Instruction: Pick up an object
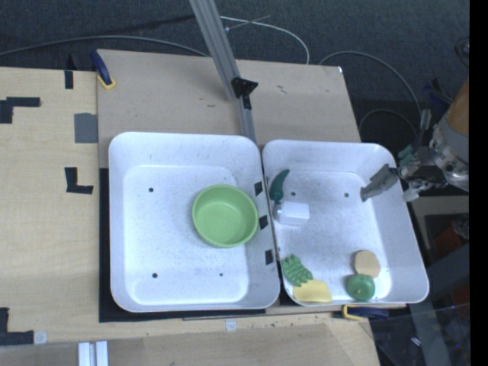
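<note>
Well below fingers (379, 181), tan round piece (367, 263)

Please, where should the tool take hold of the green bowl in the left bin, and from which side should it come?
I would grip the green bowl by its rim, coming straight down from above. It stands upright and open, so one finger can go inside and one outside the thin wall. The side nearer the right bin seems best, since the tool waits over that bin's right wall.
</note>
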Controlling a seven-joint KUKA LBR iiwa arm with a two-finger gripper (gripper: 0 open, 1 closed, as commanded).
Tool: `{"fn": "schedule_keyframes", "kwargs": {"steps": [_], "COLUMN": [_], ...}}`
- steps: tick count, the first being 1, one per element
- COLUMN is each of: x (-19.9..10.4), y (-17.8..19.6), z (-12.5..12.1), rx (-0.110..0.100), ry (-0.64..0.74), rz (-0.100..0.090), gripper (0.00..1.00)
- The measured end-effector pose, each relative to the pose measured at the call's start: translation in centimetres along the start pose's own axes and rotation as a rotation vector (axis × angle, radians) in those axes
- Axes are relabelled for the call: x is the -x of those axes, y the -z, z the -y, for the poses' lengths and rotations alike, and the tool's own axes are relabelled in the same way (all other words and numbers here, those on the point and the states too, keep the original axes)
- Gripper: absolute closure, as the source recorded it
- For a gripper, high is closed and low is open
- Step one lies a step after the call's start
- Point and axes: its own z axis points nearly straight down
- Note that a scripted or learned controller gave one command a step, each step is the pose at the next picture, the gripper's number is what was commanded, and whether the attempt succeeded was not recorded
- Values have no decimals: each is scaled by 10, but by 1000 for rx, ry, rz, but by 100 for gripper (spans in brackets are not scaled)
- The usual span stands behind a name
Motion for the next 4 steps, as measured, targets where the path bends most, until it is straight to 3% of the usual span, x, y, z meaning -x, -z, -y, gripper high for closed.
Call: {"fn": "schedule_keyframes", "kwargs": {"steps": [1, 3, 4], "x": [0, -6, -12], "y": [0, -91, -145], "z": [0, -7, 4], "rx": [0, -5, -7], "ry": [0, 0, -1], "rz": [0, 0, -2], "gripper": [0, 0, 0]}}
